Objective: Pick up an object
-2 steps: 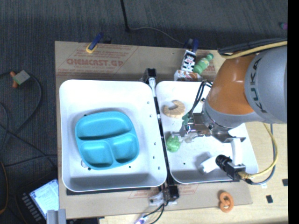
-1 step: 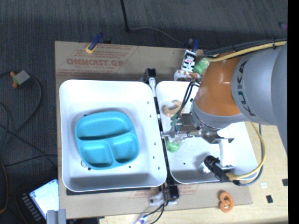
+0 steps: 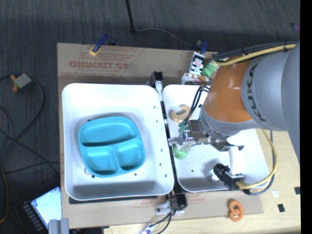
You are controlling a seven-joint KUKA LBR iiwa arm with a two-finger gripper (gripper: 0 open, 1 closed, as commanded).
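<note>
My gripper [image 3: 186,136] reaches down into the left part of the right bin [image 3: 253,145], close to the wall between the two bins. A small green object [image 3: 180,153] lies on the bin floor just below the gripper, and a bit of green [image 3: 182,126] shows at its upper side. Whether either touches the gripper is unclear. A tan ring-shaped piece [image 3: 178,112] lies further back in the same bin. The grey and orange arm hides much of the right bin.
The left bin [image 3: 73,111] holds a blue divided plate [image 3: 112,146]. Behind the right bin stand a small printed box [image 3: 195,67] and a green item [image 3: 210,69]. An orange pretzel-like piece [image 3: 236,209] lies on the bench in front of the right bin.
</note>
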